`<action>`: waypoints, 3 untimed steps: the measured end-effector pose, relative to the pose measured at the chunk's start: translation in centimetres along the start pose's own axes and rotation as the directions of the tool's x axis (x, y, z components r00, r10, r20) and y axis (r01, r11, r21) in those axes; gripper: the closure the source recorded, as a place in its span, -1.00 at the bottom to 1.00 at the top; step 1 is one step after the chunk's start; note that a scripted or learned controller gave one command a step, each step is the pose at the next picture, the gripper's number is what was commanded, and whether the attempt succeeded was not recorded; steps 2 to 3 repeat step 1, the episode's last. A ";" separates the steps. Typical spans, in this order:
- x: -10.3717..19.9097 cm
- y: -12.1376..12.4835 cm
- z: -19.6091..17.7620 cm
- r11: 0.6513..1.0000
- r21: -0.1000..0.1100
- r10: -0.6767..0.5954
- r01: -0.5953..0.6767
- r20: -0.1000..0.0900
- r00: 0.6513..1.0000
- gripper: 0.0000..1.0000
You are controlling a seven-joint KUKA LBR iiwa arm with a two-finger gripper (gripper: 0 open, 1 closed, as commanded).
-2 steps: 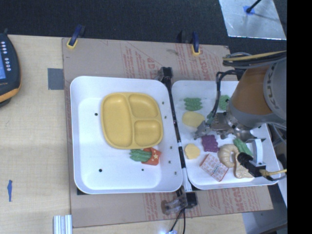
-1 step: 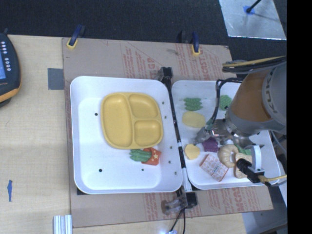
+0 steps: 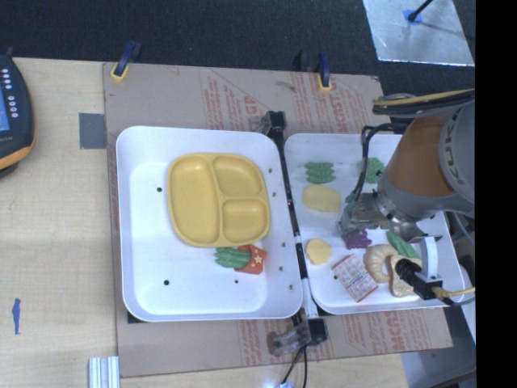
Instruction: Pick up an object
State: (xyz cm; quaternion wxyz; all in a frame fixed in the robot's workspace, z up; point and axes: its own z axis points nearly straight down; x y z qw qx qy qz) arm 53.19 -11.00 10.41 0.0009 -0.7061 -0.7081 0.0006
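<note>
camera: single, fixed overhead | facing: down at a slant onto the left bin (image 3: 137, 217) | range: moderate, both bins framed | arm (image 3: 424, 164) enters right of that bin

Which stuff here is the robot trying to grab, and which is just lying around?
For the job:
gripper
purple toy
yellow pieces
green pieces
pink packet

Just lying about:
yellow divided plate
blue clamps
handheld controller
</note>
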 end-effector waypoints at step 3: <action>0.0 0.0 0.1 1.000 0.001 -0.001 0.001 0.000 1.000 -1.00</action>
